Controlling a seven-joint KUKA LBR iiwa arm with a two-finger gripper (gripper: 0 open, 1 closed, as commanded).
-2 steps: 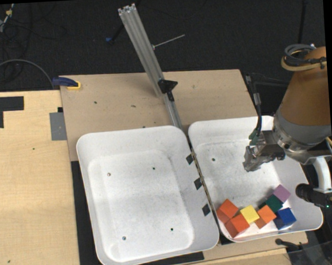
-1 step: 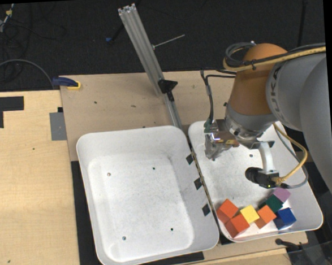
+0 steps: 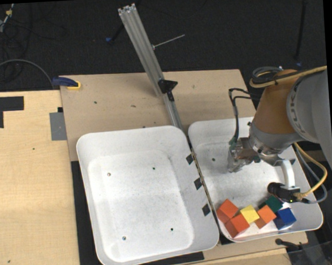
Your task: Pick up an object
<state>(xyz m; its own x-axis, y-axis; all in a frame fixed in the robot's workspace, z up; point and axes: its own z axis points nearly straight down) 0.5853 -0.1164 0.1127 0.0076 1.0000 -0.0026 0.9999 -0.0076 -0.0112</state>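
Observation:
Several coloured blocks lie bunched at the near edge of the right bin (image 3: 211,132): two red blocks (image 3: 232,216), a yellow one (image 3: 250,214), an orange one (image 3: 267,214), a blue one (image 3: 285,217) and a dark green one (image 3: 274,202). My gripper (image 3: 235,163) hangs over the middle of the right bin, well behind the blocks and apart from them. I see nothing between its fingers.
The left bin (image 3: 139,193) sits beside the right one, joined by black clips. A slanted aluminium bar (image 3: 148,59) rises from the bench behind the bins. A black cable with a yellow wire (image 3: 306,190) trails by the right bin's edge.

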